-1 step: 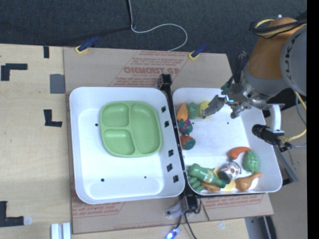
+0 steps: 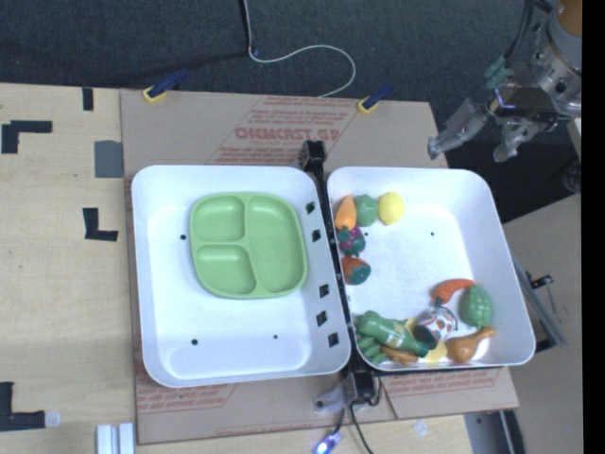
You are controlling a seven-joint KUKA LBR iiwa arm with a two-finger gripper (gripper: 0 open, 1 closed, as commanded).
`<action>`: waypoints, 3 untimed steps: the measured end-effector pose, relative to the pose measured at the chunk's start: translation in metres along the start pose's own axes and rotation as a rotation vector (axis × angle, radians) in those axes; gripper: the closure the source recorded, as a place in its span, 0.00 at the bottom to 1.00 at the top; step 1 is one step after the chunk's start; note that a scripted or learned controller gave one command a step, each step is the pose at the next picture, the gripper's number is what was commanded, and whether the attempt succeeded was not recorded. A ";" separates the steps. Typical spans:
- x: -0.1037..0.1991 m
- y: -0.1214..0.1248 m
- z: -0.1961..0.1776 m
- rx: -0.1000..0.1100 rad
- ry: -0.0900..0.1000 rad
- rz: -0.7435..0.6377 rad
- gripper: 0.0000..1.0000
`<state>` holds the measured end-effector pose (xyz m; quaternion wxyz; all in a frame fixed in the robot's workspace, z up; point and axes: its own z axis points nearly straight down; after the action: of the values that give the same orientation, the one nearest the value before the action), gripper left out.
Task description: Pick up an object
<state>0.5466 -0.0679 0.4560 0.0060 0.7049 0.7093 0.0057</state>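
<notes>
Camera view: the objects to pick are small plastic toy foods, all lying in the right bin. Along its left wall, near the divider, sit an orange carrot-like piece, a yellow lemon-like ball just beside it, a dark green-and-purple piece below, and a red-and-green piece lower again. At the bin's near right corner lies a tight heap: a green bumpy vegetable, an orange-red curved piece touching it, a white-and-dark item of unclear kind, a tan-orange piece, and green pieces along the front wall; these overlap, so their edges are hard to separate. The middle of the right bin's floor is bare white. The left bin holds a light green divided plate with three compartments, lying flat and nothing on it. Both bins rest on a cardboard sheet held by yellow and blue clips; a white cable loops over the dark floor behind. The gripper hangs above and outside the right bin's far right corner, well apart from every toy, its two fingers spread wide with nothing between them.
</notes>
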 end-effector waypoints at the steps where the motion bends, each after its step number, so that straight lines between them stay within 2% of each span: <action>1: 0.024 -0.066 0.046 0.024 0.002 0.004 0.00; 2: 0.024 -0.062 0.034 0.018 -0.001 0.004 1.00; 3: 0.082 -0.050 -0.012 0.012 0.001 -0.001 1.00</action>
<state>0.4960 0.0135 0.4669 0.0012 0.7044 0.7098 0.0018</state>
